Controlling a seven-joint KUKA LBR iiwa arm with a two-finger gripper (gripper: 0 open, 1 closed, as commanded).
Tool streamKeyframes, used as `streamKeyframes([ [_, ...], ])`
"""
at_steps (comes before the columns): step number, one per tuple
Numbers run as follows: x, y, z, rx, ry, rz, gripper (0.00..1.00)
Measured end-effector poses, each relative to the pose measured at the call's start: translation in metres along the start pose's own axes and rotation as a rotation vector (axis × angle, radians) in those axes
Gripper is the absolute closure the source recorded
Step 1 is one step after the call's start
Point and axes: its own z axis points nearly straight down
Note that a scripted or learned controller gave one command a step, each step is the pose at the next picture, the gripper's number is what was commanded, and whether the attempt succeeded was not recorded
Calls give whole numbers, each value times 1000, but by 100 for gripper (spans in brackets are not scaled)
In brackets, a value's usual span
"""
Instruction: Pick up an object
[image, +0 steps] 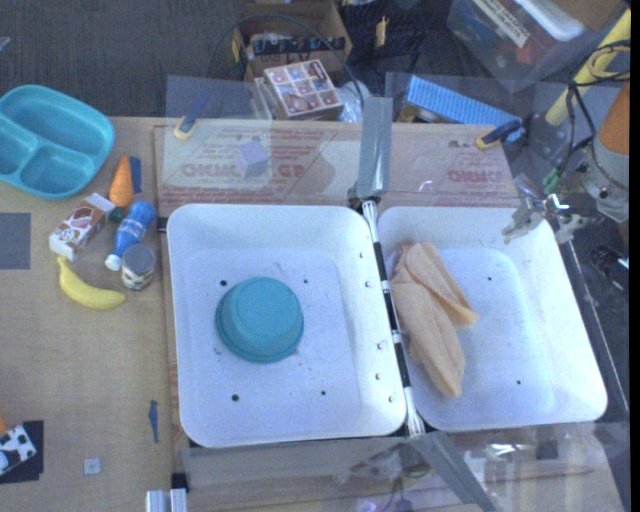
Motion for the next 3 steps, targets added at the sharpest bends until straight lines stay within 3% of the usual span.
streamKeyframes([
  [1, 73, -61, 53, 1, 0, -30, 0],
  [2, 118, -52, 108, -11, -2, -135, 0],
  [3, 117, -51, 97, -16, 1, -130, 100],
])
